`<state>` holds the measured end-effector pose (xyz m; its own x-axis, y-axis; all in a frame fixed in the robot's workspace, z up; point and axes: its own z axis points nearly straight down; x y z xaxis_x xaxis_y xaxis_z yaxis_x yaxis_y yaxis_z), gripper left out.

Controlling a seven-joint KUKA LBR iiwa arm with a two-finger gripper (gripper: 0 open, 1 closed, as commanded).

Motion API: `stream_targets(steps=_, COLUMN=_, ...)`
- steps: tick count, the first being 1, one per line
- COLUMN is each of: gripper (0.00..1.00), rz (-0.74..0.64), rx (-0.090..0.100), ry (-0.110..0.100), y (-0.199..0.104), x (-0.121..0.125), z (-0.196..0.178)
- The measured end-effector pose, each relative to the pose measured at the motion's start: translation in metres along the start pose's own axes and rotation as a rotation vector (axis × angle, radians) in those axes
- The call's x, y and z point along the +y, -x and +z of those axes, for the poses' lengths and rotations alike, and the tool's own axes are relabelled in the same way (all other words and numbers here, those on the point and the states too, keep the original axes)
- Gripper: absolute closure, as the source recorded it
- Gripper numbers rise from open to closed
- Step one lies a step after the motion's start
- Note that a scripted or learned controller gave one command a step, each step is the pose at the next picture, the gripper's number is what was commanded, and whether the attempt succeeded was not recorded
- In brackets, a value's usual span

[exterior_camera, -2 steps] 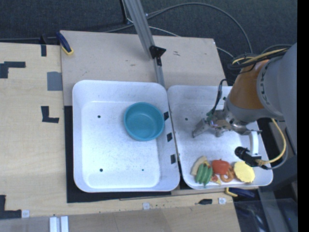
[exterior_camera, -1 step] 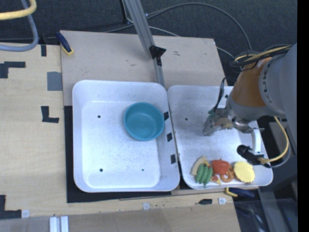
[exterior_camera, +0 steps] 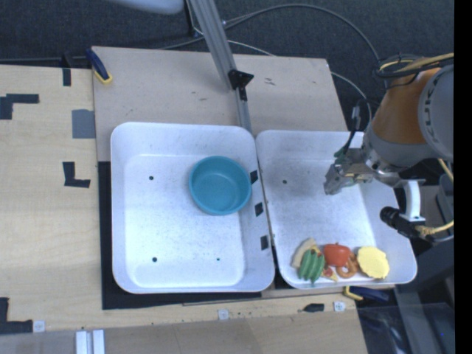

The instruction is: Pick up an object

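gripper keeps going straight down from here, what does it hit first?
Most likely the bare white floor of the right bin. The gripper hangs over its upper part, apart from the toy food cluster at the near edge. Height above the floor is unclear from this slant.

No words, numbers or signs are showing anywhere that can be read. The dark tape pieces [exterior_camera: 71, 174] lying on the wooden bench [exterior_camera: 44, 227] are looking a bit like letters, but they are not spelling anything.
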<state>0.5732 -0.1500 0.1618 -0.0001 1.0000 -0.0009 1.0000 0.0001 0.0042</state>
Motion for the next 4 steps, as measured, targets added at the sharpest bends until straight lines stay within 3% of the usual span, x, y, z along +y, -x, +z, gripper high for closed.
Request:
stream_targets(steps=1, gripper=1.00, rz=0.000, rx=0.000, ry=0.000, y=0.005, x=0.007, z=-0.059)
stream_targets(steps=2, gripper=1.00, rz=0.000, rx=0.001, ry=-0.005, y=0.004, x=0.007, z=-0.063)
stream_targets(steps=4, gripper=1.00, rz=-0.005, rx=0.002, ry=-0.004, y=-0.115, x=0.021, z=-0.066)
